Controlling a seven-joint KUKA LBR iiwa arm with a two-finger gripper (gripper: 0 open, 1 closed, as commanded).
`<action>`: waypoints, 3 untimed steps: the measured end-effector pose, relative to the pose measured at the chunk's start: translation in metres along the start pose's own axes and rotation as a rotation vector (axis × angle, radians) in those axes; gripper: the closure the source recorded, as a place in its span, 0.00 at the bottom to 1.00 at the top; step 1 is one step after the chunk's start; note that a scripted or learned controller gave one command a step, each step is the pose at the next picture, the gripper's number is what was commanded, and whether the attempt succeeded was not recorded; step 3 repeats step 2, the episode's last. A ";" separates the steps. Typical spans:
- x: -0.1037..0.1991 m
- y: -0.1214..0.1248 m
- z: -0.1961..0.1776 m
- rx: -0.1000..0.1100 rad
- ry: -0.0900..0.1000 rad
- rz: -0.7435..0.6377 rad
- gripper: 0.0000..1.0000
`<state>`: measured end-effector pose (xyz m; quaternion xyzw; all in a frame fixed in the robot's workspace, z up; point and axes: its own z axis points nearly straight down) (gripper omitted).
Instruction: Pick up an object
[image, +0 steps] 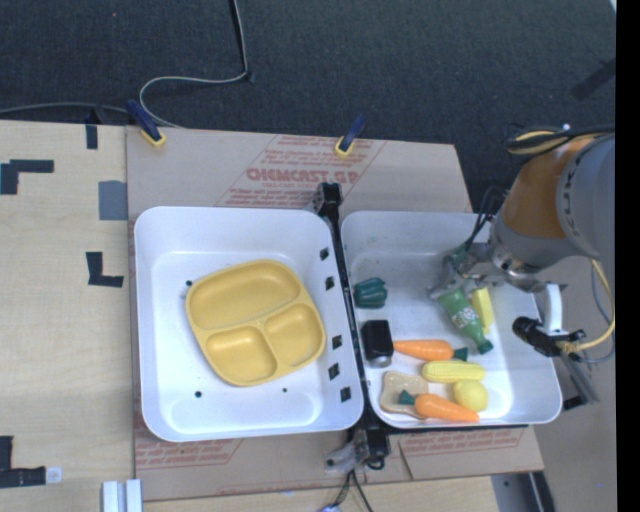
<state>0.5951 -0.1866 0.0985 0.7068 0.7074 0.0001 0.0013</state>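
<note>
Yellow plastic divided plate (256, 321): lies alone in the left white bin (160, 400).
Right white bin (400, 240): holds toy food (all loose on the floor).
Green pepper (370, 292) and black block (377, 341): near the bin's left wall.
Two orange carrots (423, 350), yellow corn cob (453, 372), yellow lemon (471, 396): clustered at the front.
Green bottle (463, 312): lies tilted, just below the gripper (458, 270).
Gripper state: cannot tell, fingertips are too blurred.
Grey arm (555, 210): reaches in from the right.
</note>
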 end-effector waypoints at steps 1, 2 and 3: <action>0.041 0.039 -0.045 0.001 0.002 -0.002 1.00; 0.111 0.021 -0.086 0.003 0.003 -0.002 1.00; 0.111 0.021 -0.086 0.003 0.003 -0.002 1.00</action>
